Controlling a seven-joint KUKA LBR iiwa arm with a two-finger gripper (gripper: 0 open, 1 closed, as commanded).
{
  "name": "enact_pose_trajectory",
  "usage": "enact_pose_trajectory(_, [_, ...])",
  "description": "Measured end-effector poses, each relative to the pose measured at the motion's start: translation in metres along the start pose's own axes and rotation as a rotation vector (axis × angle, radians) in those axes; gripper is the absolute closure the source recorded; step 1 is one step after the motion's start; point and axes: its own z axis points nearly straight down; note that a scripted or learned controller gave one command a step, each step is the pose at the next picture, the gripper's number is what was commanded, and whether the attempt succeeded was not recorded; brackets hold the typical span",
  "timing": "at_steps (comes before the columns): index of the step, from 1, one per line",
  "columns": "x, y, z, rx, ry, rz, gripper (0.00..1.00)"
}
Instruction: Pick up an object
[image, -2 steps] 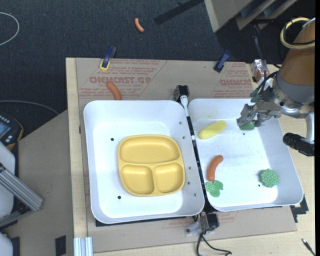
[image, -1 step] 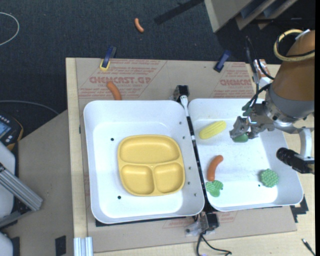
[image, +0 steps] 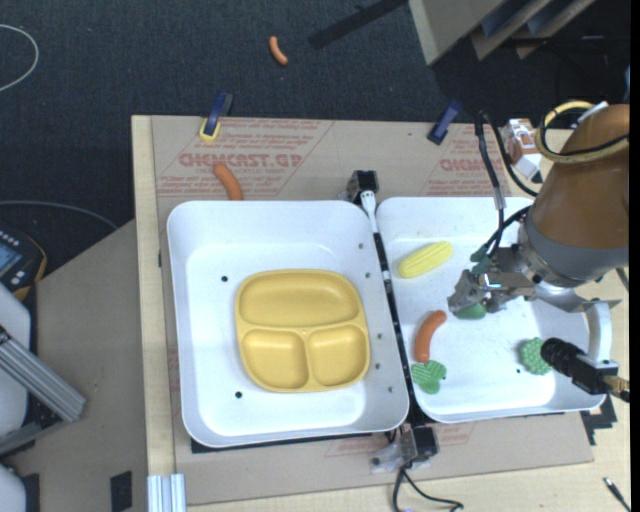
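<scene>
Camera view: the hand (image: 474, 298) hangs low in the right bin (image: 470, 400), over something small and green I cannot identify. Whether its grip is open or closed I cannot tell. The step looks like the reach for a pick; next it needs a firm close and a straight lift. Nearby lie a toy corn cob (image: 424, 260), a sausage (image: 429, 334) (orange-red) and a green toy (image: 429, 375). The board under the bins reads "CHEMCAST GP" (image: 240, 159).
</scene>
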Motion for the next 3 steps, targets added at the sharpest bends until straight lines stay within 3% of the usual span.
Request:
enact_pose_trajectory(1, [0.028, -0.014, 0.011, -0.001, 0.0, -0.002, 1.0])
enact_pose_trajectory(3, [0.02, -0.014, 0.012, -0.002, -0.002, 0.002, 1.0])
